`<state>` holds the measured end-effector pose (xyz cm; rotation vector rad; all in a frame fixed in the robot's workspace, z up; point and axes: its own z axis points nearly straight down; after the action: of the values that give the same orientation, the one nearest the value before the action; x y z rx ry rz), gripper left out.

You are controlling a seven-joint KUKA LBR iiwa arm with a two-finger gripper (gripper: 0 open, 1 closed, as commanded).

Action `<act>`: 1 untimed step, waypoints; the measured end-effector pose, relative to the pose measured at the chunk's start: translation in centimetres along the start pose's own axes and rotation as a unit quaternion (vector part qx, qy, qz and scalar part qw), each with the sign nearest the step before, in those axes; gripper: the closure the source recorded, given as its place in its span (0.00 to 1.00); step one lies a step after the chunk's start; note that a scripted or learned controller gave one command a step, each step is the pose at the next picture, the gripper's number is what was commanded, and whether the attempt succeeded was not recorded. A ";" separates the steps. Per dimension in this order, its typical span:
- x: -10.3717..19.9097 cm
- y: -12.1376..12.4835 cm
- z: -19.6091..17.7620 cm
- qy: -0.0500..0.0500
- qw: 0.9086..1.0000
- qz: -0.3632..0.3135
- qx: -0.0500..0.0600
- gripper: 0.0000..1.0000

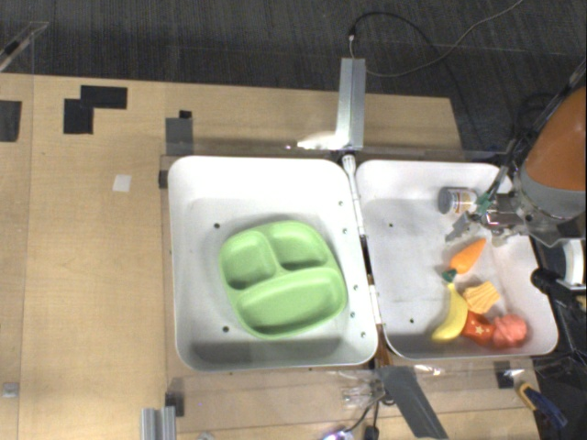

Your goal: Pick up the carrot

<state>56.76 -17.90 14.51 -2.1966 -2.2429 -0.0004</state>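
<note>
The carrot (468, 255), orange with a green tip at its lower left, lies tilted on the floor of the right bin (404, 246). My gripper (466, 211) hangs just above and slightly left of the carrot's upper end, near the bin's far right side. Its metal fingers point down-left toward the carrot, and nothing shows between them. The arm's orange band (559, 149) sits at the right edge.
Below the carrot lie a yellow banana (451, 315), an orange wedge (482, 294), a red piece (477, 328) and a pink fruit (509, 330). The left bin (193, 246) holds a green divided plate (282, 276).
</note>
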 end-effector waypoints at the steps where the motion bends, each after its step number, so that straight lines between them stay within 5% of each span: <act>1: -1.8 0.6 5.7 0.000 1.000 -0.010 -0.004 0.00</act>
<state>57.40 -19.72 8.79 -2.1776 -2.2701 -0.0090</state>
